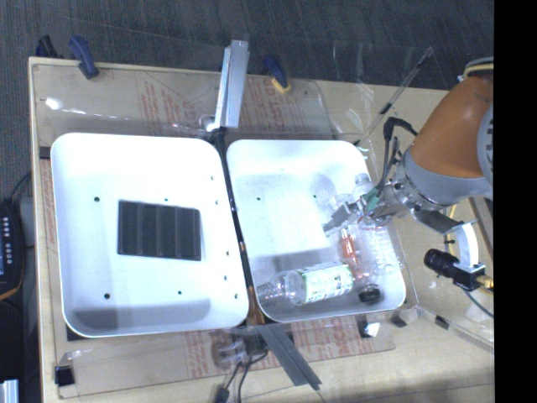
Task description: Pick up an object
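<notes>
Table [126, 86] of pale board carries two shallow white bins side by side. Left bin [75, 175] holds a dark ribbed rectangular block [159, 230] lying flat near its middle. Right bin [277, 175] holds a clear plastic bottle [306, 284] with a green-and-white label, lying on its side along the near wall, and a smaller clear bottle [351, 254] with reddish contents just beside it. Pincer [357, 208] sits low over the right bin's far right part; whether it is open or closed cannot be told.
</notes>
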`<state>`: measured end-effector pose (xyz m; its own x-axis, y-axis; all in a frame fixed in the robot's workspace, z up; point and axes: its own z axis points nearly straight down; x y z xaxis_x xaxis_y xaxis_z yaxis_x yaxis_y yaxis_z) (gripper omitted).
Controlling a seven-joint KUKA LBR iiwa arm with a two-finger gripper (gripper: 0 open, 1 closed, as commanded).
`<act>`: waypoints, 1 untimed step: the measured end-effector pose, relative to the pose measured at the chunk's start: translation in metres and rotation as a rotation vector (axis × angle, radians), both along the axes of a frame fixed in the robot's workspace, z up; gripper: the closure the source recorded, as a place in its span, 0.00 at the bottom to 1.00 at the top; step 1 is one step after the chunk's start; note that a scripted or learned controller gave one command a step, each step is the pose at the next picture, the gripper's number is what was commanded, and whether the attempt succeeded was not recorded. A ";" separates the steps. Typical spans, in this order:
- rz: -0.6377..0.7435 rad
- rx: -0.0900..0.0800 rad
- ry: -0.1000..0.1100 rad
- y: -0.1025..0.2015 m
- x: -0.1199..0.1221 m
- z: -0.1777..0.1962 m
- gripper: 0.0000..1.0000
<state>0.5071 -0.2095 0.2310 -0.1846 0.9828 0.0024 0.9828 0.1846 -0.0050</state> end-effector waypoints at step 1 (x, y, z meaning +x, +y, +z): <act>0.030 -0.001 -0.002 0.000 0.015 -0.025 0.00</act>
